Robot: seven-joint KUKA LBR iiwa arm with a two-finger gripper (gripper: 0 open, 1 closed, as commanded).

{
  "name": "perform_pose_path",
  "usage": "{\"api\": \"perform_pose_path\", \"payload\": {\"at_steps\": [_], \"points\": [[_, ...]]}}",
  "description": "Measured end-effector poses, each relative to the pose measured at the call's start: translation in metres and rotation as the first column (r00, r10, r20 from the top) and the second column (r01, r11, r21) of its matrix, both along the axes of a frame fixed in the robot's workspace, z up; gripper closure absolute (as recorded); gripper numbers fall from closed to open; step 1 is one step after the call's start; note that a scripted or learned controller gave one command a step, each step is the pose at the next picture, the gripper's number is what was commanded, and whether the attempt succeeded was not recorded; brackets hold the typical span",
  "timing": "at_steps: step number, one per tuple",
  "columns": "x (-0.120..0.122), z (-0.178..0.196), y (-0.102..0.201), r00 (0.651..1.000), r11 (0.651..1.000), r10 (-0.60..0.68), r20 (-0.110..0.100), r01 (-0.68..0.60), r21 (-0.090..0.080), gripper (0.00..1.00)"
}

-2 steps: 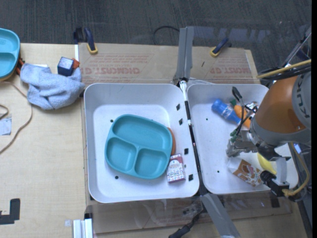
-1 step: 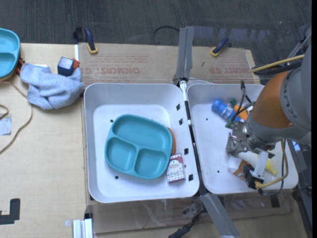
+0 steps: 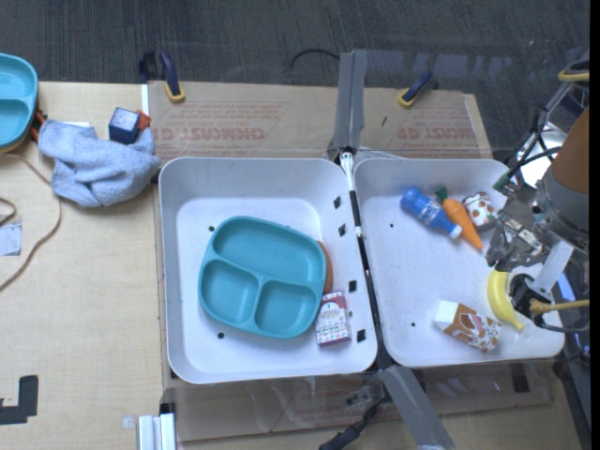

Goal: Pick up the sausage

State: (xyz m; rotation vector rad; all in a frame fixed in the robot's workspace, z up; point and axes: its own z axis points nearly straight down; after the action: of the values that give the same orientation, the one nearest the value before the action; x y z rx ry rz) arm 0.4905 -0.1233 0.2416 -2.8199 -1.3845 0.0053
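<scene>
The sausage [image 3: 325, 262] lay tucked under the teal plate's [image 3: 261, 276] three-o'clock edge in the left bin [image 3: 178, 251]. The gripper [image 3: 514, 242], its opening impossible to judge, hung over the right bin; it should cross over and approach low from the plate's three-o'clock side.

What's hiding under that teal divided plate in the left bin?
A thin brownish-orange edge peeks out from beneath the teal plate on its right side, just above the small carton. The plate covers the rest, so I can't tell its shape; it may be the sausage.
</scene>
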Motion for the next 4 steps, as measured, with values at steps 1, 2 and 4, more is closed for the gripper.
{"api": "perform_pose_path", "payload": {"at_steps": [1, 2, 4], "points": [[0.023, 0.022, -0.063, 0.999, 0.999, -0.035, -0.001, 0.035, 0.000, 1.00], [0.101, 0.002, -0.026, 0.980, 0.980, -0.199, -0.002, 0.199, -0.001, 1.00], [0.053, -0.003, -0.081, 0.957, 0.957, -0.289, -0.003, 0.289, 0.000, 1.00]]}}
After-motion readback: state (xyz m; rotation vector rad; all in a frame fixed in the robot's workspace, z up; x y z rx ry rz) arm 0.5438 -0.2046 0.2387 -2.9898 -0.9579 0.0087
